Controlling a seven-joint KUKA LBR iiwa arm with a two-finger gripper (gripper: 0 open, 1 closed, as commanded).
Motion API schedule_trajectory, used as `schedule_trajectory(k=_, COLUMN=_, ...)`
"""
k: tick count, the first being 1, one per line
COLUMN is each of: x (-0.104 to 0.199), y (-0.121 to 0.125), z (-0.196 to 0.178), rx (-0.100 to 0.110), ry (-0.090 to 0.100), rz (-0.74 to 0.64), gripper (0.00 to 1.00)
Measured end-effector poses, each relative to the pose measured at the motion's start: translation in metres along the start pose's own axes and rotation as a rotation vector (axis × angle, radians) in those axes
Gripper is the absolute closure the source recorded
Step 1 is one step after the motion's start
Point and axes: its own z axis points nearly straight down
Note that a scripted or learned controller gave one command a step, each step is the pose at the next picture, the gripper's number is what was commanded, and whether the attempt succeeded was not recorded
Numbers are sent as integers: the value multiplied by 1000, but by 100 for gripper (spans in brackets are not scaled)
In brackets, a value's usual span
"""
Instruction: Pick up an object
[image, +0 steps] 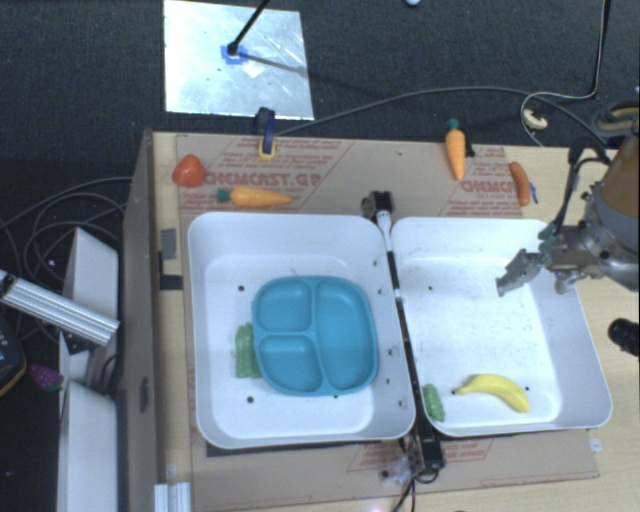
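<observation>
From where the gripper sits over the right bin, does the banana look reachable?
Probably yes. The gripper hangs over the right bin, and the banana lies in that same bin near its front wall with bare floor around it. A small green piece sits apart to its left.

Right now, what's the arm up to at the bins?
The gripper hangs over the upper right part of the right bin, with nothing visibly held. A yellow banana and a small green piece lie near that bin's front edge, apart from the gripper. The left bin holds a blue divided plate with a green item beside it.
</observation>
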Motion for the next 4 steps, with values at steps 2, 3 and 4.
schedule_trajectory(k=2, x=-48, y=-35, z=199, rx=0, ry=0, rz=2, gripper=0)
schedule_trajectory(k=3, x=-72, y=80, z=199, rx=-2, ry=-1, rz=0, gripper=0)
schedule_trajectory(k=4, x=-86, y=-36, z=177, rx=1, ry=-1, rz=3, gripper=0)
